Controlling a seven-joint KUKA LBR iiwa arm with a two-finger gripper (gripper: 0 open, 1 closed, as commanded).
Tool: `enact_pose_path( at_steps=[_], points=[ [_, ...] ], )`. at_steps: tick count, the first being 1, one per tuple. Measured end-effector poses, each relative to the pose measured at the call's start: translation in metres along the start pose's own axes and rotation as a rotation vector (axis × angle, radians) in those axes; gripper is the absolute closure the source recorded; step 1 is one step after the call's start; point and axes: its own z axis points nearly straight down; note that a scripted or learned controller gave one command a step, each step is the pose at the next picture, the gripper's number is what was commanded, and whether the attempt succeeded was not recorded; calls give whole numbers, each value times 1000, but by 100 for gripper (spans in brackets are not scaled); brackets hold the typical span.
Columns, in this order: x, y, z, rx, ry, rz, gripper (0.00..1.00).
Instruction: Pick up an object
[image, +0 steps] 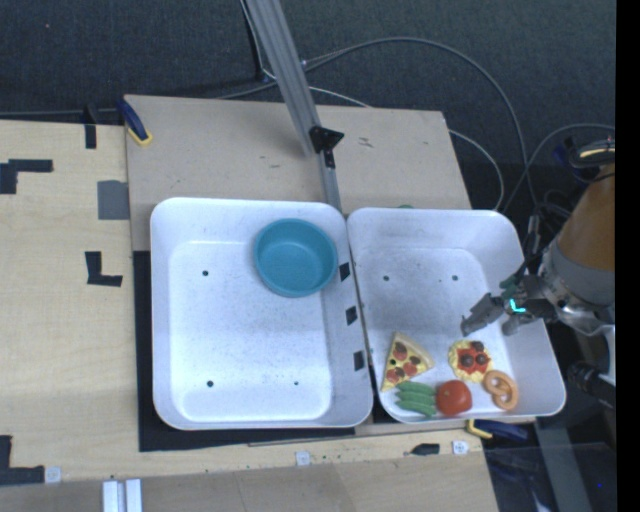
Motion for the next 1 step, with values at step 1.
enact_pose_path(
  at_steps=[1],
  points=[
    [0, 0, 0, 0, 0, 0, 0]
  ],
)
